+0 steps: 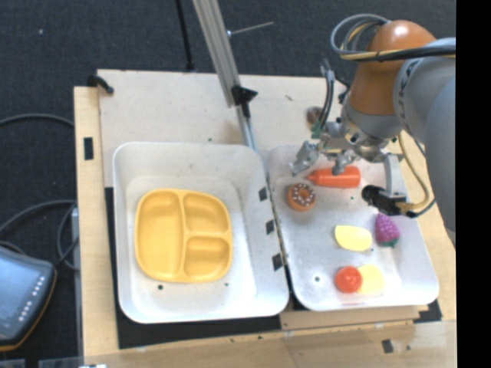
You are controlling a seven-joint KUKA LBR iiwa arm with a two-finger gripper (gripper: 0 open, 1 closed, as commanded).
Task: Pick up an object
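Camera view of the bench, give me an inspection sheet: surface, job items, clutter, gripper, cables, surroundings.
Surface: tan bench bearing two shallow white bins, left bin and right bin, side by side.
Job's things: in the right bin, an orange carrot, a donut, a yellow piece, purple grapes, a red tomato beside a pale yellow piece.
Clutter: yellow divided tray in the left bin.
Gripper: gripper low over the carrot; finger state cannot be told.
Cables: hoses looped on the arm; black cable on the floor.
Surroundings: dark carpet, metal pole, pendant.
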